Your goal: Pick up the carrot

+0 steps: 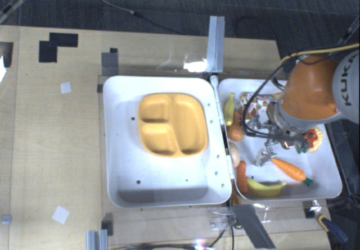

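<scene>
Bench with two bins (112,148), your gripper (265,157) hung over the right one, just beside the carrot (288,169), jaw state hidden.

no readable text here: the printed pack (254,104) at the right bin's (332,187) far edge is too blurred.

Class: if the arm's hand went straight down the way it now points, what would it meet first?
Probably the carrot: the hand points down over its left end. Depth is unclear from above.
</scene>
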{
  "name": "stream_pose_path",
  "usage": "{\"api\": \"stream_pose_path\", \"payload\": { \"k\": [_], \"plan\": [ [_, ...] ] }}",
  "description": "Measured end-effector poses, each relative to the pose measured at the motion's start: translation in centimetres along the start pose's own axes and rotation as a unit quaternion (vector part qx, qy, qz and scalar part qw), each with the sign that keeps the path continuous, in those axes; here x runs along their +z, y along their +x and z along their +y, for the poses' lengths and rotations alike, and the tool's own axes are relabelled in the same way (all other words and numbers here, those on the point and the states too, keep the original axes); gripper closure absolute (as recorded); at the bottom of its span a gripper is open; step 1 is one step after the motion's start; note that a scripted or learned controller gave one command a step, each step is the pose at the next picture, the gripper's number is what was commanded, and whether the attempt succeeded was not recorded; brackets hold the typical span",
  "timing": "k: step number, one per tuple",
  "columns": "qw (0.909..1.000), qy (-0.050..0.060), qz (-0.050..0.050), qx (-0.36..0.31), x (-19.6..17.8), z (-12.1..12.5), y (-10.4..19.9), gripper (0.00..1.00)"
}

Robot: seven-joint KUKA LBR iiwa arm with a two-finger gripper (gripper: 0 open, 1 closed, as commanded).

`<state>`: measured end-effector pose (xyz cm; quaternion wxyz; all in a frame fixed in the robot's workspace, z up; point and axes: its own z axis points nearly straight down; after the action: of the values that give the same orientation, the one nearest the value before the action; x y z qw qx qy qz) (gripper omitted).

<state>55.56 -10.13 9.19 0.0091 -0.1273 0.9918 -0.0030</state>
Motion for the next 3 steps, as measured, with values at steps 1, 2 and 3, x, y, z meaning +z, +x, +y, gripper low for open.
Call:
{"api": "stream_pose_path", "payload": {
  "k": [1, 2, 3],
  "plan": [
    [0.9944, -0.001, 0.001, 0.106, 0.1, -2.5, 4.4, 0.00],
    [0.9947, 0.000, -0.003, 0.103, -1.2, -2.5, 4.0, 1.00],
    [0.9998, 0.000, -0.001, -0.020, 0.0, -2.0, 4.2, 1.00]
  ]
}}
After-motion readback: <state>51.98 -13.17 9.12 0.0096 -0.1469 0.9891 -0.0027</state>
